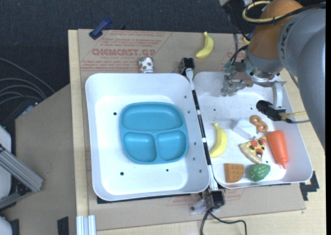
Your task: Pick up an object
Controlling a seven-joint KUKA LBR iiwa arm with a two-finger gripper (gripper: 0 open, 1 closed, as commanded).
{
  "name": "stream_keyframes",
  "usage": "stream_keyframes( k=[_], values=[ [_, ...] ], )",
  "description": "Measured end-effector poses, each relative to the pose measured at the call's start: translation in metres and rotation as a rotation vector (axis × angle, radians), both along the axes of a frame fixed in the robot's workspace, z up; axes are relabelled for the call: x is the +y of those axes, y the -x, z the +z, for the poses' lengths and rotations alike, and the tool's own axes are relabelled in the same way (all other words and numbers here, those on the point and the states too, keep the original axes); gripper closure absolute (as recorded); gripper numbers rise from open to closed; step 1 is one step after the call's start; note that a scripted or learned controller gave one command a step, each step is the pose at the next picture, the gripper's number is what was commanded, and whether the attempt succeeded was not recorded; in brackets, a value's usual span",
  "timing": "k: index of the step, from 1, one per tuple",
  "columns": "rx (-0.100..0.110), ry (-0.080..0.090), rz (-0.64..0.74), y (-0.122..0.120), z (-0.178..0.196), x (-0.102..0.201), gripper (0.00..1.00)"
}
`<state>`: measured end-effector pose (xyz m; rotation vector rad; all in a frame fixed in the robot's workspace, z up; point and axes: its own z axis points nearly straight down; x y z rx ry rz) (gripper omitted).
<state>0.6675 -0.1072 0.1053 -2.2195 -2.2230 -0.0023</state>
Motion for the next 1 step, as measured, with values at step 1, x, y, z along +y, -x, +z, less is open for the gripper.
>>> stream_keyframes(
  k=[1],
  values=[
    [0.001,0.0,0.0,0.0002,-0.0003,0.0,0.0]
  ],
)
